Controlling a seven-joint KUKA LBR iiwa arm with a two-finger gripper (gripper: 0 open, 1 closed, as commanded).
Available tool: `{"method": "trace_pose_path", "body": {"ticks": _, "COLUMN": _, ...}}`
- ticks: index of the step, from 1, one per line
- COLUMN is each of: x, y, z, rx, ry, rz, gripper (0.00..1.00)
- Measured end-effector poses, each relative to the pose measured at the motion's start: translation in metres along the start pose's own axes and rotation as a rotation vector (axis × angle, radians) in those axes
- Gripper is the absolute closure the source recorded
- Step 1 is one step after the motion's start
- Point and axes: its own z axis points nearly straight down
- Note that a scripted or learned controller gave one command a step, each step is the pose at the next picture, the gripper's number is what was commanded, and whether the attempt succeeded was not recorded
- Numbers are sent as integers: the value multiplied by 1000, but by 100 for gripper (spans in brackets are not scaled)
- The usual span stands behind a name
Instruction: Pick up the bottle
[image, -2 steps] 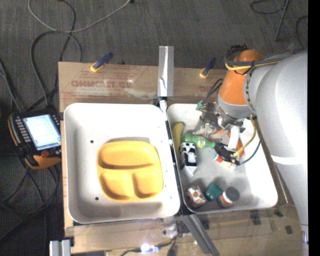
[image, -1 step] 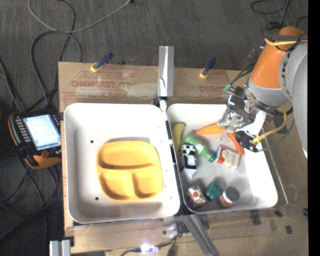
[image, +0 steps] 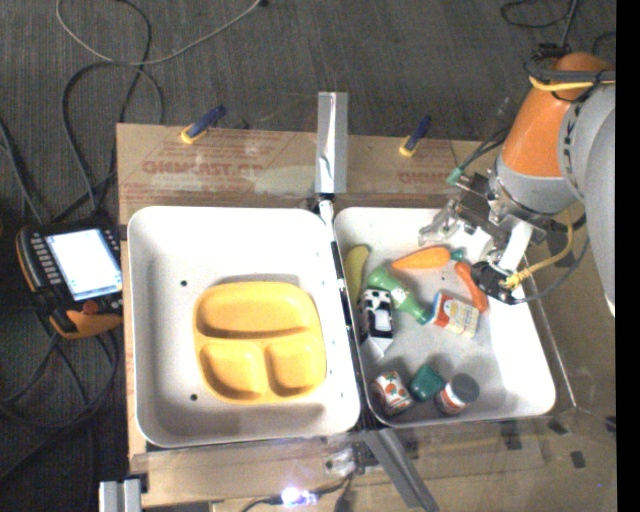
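Note:
The bottle (image: 393, 291) is green with a teal cap and lies on its side near the middle of the right bin (image: 520, 385). Its cap points toward the lower right. My gripper (image: 462, 228) hangs over the bin's far right part, up and to the right of the bottle and apart from it. An orange carrot (image: 430, 258) lies between the gripper and the bottle. Nothing shows in the gripper's grasp.
Around the bottle lie a yellow-green banana (image: 357, 265), a black-and-white cow toy (image: 377, 312), a small carton (image: 456, 315) and a second orange piece (image: 471, 285). Two cans (image: 392, 392) (image: 458, 394) and a teal cup (image: 428, 380) stand near the front wall. The left bin (image: 160, 300) holds a yellow divided tray (image: 262, 335).

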Motion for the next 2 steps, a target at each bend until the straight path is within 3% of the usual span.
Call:
{"method": "trace_pose_path", "body": {"ticks": 1, "x": 2, "y": 1, "z": 118, "rx": -14, "ry": 9, "rz": 94, "gripper": 0}}
{"method": "trace_pose_path", "body": {"ticks": 2, "x": 13, "y": -19, "z": 127, "rx": -29, "ry": 15, "rz": 255, "gripper": 0}}
